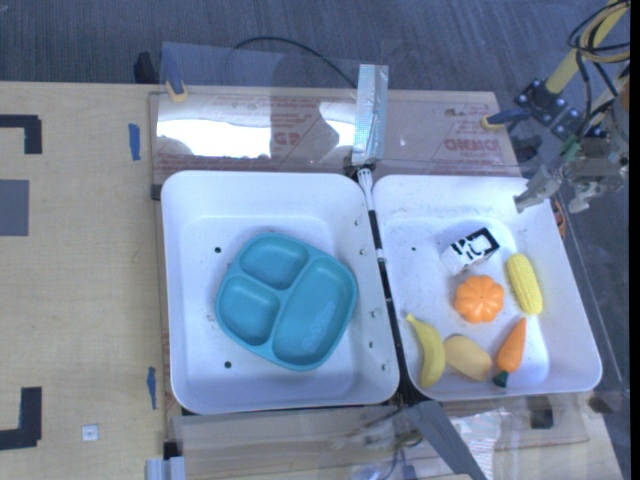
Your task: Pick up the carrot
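From above, the carrot (512, 345) lies tilted near the front right corner of the right bin (574, 368), just beside a pale yellow fruit (468, 357) and a banana (428, 349). An orange pumpkin (479, 299), a corn cob (525, 283) and a black-and-white block (471, 249) sit behind it. The left bin (190, 298) holds a blue divided plate (287, 299). The gripper (560, 183) hangs at the right bin's far right edge, well apart from the carrot; whether it is open I cannot tell
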You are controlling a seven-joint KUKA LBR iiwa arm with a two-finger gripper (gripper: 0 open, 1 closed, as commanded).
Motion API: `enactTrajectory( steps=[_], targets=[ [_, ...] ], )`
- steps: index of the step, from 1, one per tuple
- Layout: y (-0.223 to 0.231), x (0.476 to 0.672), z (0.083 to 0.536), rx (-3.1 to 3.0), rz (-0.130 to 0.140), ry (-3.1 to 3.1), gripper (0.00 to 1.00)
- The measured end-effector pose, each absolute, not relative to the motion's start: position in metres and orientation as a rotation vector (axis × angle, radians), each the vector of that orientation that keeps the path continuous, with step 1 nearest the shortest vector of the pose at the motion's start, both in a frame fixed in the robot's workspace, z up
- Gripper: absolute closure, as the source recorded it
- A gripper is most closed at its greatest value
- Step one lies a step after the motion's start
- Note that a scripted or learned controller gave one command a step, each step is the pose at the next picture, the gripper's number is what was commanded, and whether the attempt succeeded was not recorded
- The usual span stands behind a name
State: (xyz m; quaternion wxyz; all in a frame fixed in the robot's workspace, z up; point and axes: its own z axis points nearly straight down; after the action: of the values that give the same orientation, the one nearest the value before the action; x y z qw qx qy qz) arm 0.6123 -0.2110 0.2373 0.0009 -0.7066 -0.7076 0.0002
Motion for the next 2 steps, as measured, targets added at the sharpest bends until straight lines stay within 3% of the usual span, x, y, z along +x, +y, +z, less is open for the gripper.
enactTrajectory(
  steps=[1, 2],
  targets=[
    [-0.178, 0.5227, 0.1575, -2.017, 0.004, -2.401, 0.0],
    [-0.1786, 0.5242, 0.1601, -2.02, 0.0, -2.405, 0.0]
  ],
)
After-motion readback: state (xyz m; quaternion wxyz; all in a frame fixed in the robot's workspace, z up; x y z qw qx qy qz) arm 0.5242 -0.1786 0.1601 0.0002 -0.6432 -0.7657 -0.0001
